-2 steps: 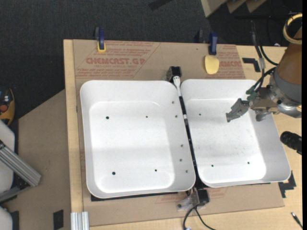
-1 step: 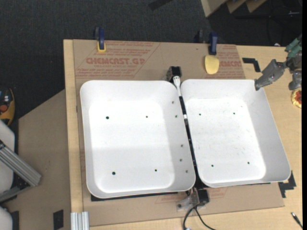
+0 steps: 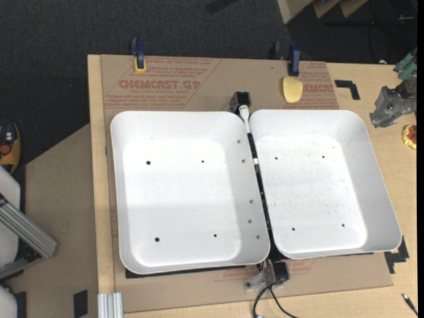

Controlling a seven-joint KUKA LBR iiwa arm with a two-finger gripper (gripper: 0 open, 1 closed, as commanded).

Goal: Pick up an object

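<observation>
Step in hand: approach, with nothing picked yet. A grey metal part at the table's right edge I took for the gripper point(image 3: 392, 106). It sat outside the right bin point(image 3: 371, 177), beside that bin's far right corner. I could not tell whether it was apart or together, because the view was too small and cluttered there.

Candidate object: a small yellow piece point(image 3: 292, 89) lay on the table point(image 3: 199, 78) just behind the right bin's far rim, below a blue clamp point(image 3: 294, 57). It was in neither bin. The floors of the left bin point(image 3: 126, 177) and the right bin showed me dark dots and faint speckling.

Next move, as I judged it: carry the gripper left along the far rim, centre it over the yellow piece and descend. The rim and clamp stood close, so clearance looked tight.
</observation>
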